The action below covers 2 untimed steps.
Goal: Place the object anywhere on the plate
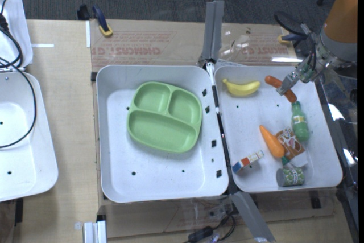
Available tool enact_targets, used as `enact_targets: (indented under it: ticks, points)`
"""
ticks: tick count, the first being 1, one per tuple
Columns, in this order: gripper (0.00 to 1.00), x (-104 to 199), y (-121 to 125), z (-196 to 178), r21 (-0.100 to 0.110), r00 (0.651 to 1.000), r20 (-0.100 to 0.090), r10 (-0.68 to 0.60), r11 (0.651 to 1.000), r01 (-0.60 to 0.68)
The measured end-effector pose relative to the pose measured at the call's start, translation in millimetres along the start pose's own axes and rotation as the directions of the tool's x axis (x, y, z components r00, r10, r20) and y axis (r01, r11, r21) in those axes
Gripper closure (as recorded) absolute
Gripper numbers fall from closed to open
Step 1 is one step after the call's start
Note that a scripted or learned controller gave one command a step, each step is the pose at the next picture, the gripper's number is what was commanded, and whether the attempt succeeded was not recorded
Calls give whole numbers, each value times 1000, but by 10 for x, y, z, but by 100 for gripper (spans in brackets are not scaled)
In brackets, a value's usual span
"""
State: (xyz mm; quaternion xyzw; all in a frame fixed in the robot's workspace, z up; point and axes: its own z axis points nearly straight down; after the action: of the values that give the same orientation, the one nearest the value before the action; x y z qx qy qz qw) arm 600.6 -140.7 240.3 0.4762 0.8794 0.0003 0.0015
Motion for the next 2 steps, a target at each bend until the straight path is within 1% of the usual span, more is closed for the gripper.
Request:
enact_targets:
  ticks: [1, 2]
  points:
    - [100, 748, 782, 302, 2, 989, -3, -151, 989, 151]
    - [100, 1802, 894, 264, 2, 947, -3, -320, 947, 320]
